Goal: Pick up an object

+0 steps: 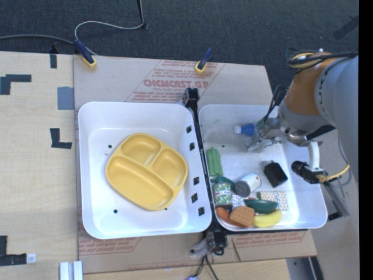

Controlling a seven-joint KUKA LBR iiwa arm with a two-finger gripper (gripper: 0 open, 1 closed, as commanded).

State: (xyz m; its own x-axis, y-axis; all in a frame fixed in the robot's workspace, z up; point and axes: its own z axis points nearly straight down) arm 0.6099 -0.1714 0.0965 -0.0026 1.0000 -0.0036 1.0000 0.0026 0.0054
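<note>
My gripper (260,140) reaches down into the upper part of the right bin (303,214) from the grey arm with its orange band (303,92). A small blue and white bottle (245,129) lies just to its left, close to or touching it. Below it lie a black block (275,172) and a white and grey can (249,184). A green cucumber (214,161) lies along the bin's left wall. Piled at the front are a green tin (222,191), an orange bread piece (242,216), a dark green vegetable (260,205) and a yellow banana (267,219).
The left bin (93,121) holds a yellow divided plate (147,170). A black divider (196,150) runs between the bins. Two yellow and blue clamps (85,53) pin the cardboard at the back, with a cable beyond.
</note>
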